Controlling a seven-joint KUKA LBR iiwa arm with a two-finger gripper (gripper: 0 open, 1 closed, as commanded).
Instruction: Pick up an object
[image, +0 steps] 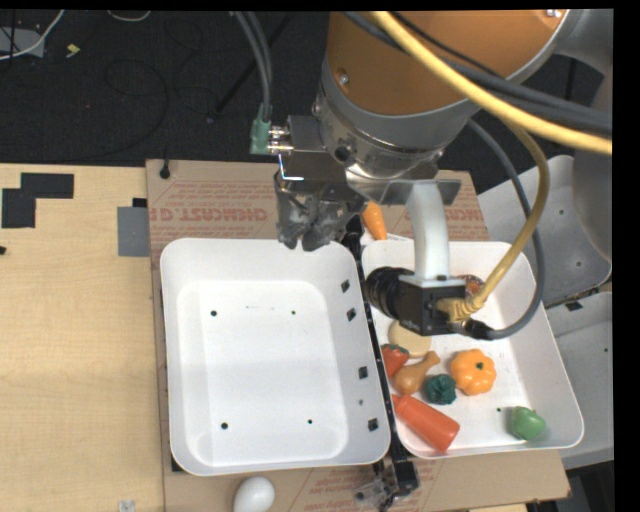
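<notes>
White plastic sits nearest my camera: a small egg-shaped thing (254, 493) lies on the cardboard just in front of the left bin (190, 300), outside both bins. Behind it, that left bin has nothing but a few dark specks on its floor.

The right bin (560, 400) holds everything worth picking. Along its near edge I see a carrot (428, 421) lying at a slant, and a green piece (527, 424) near the right corner. A little further back sit a small orange pumpkin (473, 371), a dark green lump (438, 389), a tan pear-shaped piece (414, 372) and something red (394, 357) against the divider. At the far rim, another small orange piece (374, 221) peeks out beside the arm.

Further back again, the gripper (312, 222) hangs over the far edge of the left bin, close to the divider, well apart from the cluster of toys. I cannot tell how its fingers stand from here; the wrist blocks them and they read as a dark blur. I see nothing hanging from it.

My reading: the pick is not done. Every candidate rests on the bin floor, so approach, descent, closing and lifting all remain.
</notes>
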